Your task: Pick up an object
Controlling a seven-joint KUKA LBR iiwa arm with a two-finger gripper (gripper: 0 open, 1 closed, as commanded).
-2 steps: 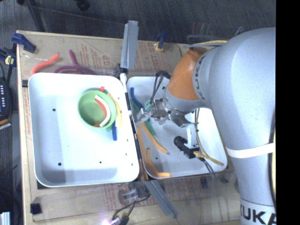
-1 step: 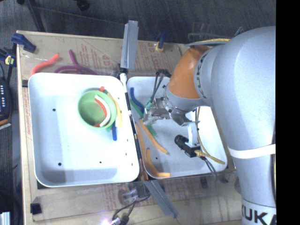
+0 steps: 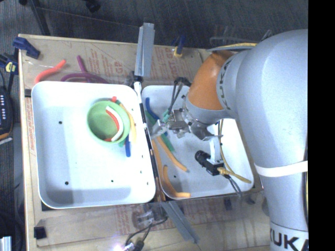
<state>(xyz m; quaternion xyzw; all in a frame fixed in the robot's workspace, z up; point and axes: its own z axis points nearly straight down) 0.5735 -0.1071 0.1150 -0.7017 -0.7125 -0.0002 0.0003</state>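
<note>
Over the right bin (image 3: 238, 184) the grey arm (image 3: 272, 109) bends low, so its pincer (image 3: 166, 123) hangs at the left wall among loose pieces; whether it grips anything I cannot tell. An orange strip (image 3: 170, 153) lies just below, probably the nearest pick

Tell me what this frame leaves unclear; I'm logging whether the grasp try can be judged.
- Pincer, camera view: too small and cluttered to tell whether it holds anything.
- Right bin: the arm hides its far right part.
- Green bowl in the left bin: the pieces lying across it are too small to identify.
</note>
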